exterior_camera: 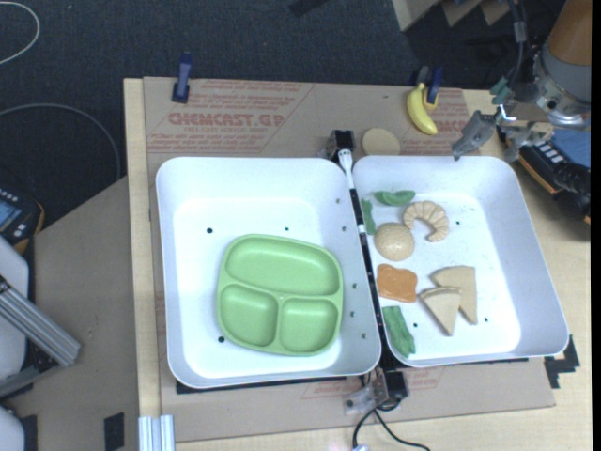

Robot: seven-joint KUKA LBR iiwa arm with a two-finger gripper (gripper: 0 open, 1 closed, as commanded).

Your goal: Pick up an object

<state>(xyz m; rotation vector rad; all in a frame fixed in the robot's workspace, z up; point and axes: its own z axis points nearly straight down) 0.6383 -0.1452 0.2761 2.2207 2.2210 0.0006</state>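
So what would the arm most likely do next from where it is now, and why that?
Probably swing inward and down over the right bin. The gripper sits above the bin's far rim with nothing between its fingers, while the food pieces lie lower in the bin. The croissant is among the nearest to it and stands a little apart from the round bun, so it looks like a fair first target.

Two bins sit side by side on a board (235,111). The left bin (188,195) holds a divided tray (279,294). The right bin (512,252) holds a croissant (427,218), a bun (394,241) left of it, and bread slices (451,294) nearer the front. Behind the right bin lies a banana (421,111).
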